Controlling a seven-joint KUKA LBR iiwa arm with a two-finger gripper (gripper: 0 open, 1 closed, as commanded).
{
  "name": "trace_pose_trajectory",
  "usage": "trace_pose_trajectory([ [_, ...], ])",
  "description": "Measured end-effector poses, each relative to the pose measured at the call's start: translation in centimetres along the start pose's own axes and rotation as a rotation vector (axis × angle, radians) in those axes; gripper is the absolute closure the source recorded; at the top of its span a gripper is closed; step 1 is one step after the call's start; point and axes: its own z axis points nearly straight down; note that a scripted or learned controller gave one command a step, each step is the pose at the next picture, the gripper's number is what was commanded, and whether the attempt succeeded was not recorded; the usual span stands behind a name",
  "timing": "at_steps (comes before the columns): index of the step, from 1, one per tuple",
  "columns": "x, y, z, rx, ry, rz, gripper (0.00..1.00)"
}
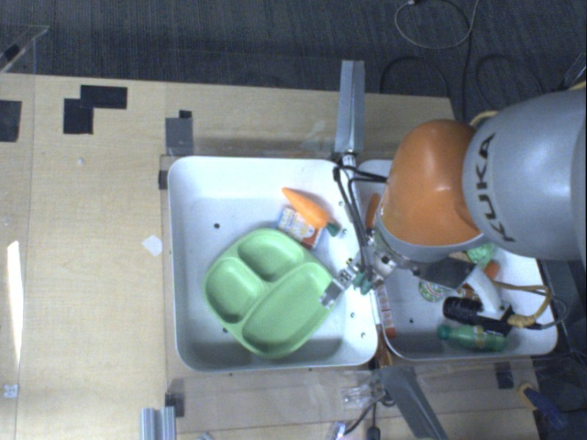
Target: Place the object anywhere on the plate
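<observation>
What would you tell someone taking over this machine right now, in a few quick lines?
Gripper: low at the right rim of the green plate in the left bin; open or shut is hard to tell, nothing visibly held.
Things: an orange carrot and a small carton lie beside the plate, not on it. More items sit in the right bin.
Done: nothing on the plate.
Left: grasp one object and put it on the plate.

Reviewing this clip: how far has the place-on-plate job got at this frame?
Nothing looks done yet: the green plate in the left bin has nothing in its compartments. The gripper sits at the plate's right rim; whether its jaws carry anything is unclear. The orange carrot and small carton lie beside the plate, above it. Getting an object onto the plate remains.
</observation>
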Motion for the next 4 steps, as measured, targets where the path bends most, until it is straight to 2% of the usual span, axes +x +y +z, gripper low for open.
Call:
trace_pose_trajectory([
  [1, -0.1, 0.2, -1.1, -0.005, -0.003, 0.0, 1.0],
  [2, 3.4, 3.7, -2.2, 0.001, 0.002, -0.283, 1.0],
  [3, 9.7, 9.0, -3.1, -0.002, 0.001, -0.567, 1.0],
  [4, 9.7, 9.0, -3.1, -0.002, 0.001, -0.566, 0.0],
])
